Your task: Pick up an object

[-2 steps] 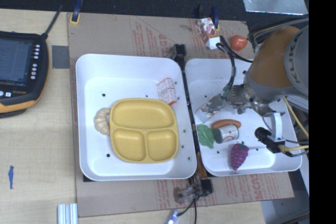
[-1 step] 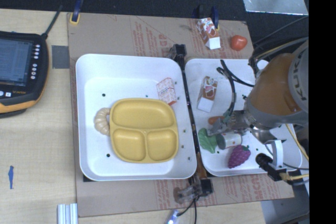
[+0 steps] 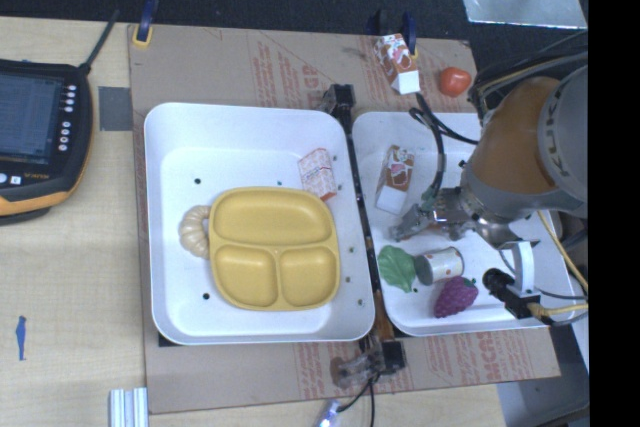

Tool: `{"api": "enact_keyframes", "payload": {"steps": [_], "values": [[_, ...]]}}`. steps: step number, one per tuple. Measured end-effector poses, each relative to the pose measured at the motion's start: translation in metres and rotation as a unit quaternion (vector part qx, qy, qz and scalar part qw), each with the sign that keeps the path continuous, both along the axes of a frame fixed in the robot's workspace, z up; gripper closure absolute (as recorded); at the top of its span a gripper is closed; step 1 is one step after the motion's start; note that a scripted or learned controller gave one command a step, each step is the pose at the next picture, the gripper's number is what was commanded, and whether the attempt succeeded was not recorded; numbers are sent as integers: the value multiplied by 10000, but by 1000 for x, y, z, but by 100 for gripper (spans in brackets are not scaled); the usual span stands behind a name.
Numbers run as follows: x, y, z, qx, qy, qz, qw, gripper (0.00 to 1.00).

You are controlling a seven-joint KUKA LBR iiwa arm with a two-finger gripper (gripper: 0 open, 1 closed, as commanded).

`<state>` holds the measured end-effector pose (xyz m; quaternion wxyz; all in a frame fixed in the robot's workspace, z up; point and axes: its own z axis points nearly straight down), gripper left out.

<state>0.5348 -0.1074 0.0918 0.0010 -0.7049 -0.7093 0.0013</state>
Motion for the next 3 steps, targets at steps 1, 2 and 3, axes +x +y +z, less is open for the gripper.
{"api": "enact_keyframes", "payload": {"steps": [1, 2, 3], "values": [[65, -54, 0, -1, -7, -12, 10000, 0], [21, -3, 0, 3, 10, 1, 10000, 0], [21, -4, 10, -1, 23, 16, 10000, 100]]}}
